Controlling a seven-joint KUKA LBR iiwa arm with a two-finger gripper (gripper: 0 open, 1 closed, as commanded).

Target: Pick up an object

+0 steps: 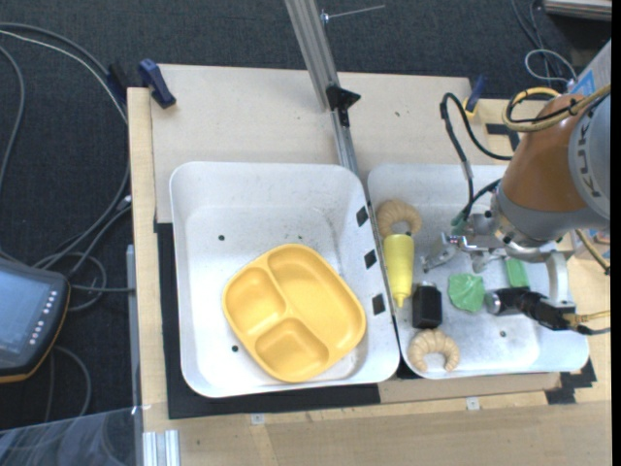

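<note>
Gripper (448, 252) over right bin (514, 355) centre (finger state: cannot tell); yellow bottle (399, 264), black block (427, 306), croissant (434, 350) crowd its left edge.

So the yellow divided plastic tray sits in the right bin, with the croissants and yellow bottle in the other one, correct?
Not quite. The camera view shows the yellow divided plastic tray in the left white bin. The two tan croissants and yellow bottle lie in the right white bin.
</note>
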